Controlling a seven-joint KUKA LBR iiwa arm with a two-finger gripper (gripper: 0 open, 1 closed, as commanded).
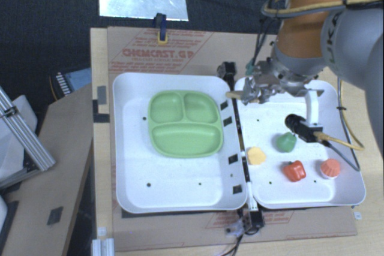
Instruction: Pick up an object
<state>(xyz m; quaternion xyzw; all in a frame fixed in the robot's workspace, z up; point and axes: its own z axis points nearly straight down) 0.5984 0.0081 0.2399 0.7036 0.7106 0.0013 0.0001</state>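
Red toy [294,171], yellow toy [257,156], green toy [286,142], all apart from hand [247,95].

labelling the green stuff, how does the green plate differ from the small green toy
The green plate is large, flat and split into three compartments; the green toy is small and rounded. The plate lies in the left bin; the toy sits in the right bin. The plate is a paler green, the toy darker. Both are green and rest on a bin floor.
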